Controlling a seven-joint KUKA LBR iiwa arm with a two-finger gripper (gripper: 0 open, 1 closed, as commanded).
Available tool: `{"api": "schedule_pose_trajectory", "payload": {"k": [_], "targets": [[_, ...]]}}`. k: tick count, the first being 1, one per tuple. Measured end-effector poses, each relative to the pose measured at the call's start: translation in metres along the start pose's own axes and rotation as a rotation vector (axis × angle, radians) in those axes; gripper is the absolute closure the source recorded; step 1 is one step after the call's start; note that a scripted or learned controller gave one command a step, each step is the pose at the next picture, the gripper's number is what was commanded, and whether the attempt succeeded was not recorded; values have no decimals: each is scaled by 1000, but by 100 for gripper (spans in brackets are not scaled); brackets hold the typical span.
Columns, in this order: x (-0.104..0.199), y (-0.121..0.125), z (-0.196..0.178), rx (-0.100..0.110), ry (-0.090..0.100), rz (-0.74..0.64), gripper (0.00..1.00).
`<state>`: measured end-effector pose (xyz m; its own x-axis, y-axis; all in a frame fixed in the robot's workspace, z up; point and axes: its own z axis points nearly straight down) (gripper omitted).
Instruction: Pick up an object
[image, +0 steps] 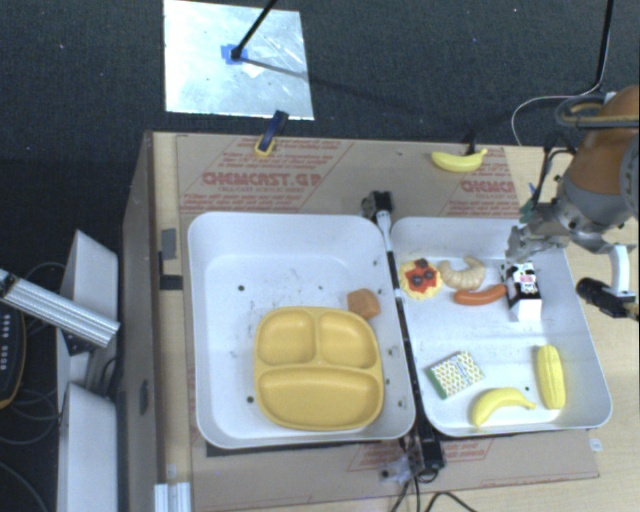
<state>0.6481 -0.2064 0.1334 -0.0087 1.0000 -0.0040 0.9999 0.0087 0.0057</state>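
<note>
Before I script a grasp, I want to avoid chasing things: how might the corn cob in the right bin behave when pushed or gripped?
The corn cob looks cylindrical, so a sideways push would probably roll it. It looks like toy plastic, so likely light and stiff. It lies close to the bin wall, so closing across its width seems safer.

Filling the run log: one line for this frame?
arm: over right bin far corner | gripper: above black-and-white carton, nothing seen held | left bin: yellow tray, brown piece | pick: not done
</note>
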Motion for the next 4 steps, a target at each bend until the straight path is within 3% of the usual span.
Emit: {"api": "schedule_pose_trajectory", "payload": {"k": [1, 3, 4], "targets": [[0, 0, 0, 0, 0, -1, 0], [0, 9, 34, 0, 1, 3, 0], [0, 10, 23, -3, -1, 0, 100]]}}
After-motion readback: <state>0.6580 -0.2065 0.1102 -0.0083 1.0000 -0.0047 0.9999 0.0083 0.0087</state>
